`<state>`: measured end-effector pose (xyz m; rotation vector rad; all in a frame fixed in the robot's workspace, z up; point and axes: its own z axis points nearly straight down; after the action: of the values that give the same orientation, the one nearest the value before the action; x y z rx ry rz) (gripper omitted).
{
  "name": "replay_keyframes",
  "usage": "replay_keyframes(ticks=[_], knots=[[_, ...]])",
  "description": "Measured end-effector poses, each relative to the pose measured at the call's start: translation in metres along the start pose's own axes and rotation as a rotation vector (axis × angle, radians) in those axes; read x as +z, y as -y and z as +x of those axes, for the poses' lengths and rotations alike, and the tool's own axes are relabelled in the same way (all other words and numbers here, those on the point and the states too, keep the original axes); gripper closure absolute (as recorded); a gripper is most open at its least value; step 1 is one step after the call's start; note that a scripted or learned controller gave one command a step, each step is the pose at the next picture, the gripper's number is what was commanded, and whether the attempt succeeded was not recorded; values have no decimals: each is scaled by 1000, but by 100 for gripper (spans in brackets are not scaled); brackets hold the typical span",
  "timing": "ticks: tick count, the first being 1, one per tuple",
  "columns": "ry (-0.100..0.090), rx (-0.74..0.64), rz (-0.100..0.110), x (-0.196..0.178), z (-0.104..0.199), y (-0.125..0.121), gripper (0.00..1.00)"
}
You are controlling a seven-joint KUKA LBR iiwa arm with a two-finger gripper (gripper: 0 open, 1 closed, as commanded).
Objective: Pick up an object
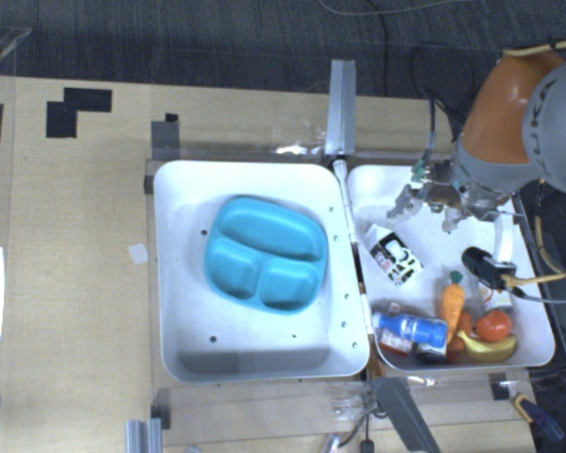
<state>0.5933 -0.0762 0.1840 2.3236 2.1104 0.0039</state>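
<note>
The right white bin holds several small items. A black-and-white box lies near its left wall. Along the front lie a blue can, an orange carrot, a red tomato and a yellow banana. My gripper hangs over the bin's back part, above and to the right of the box. It is open, and nothing sits between its fingers.
The left white bin carries a blue divided tray. A metal post stands at the back between the two bins. The grey arm with its orange band comes in from the right, above the right bin's back corner.
</note>
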Motion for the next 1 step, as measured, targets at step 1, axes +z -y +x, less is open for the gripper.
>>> replay_keyframes(ticks=[1], knots=[[0, -421, -8, 95, -14, 32, 0]])
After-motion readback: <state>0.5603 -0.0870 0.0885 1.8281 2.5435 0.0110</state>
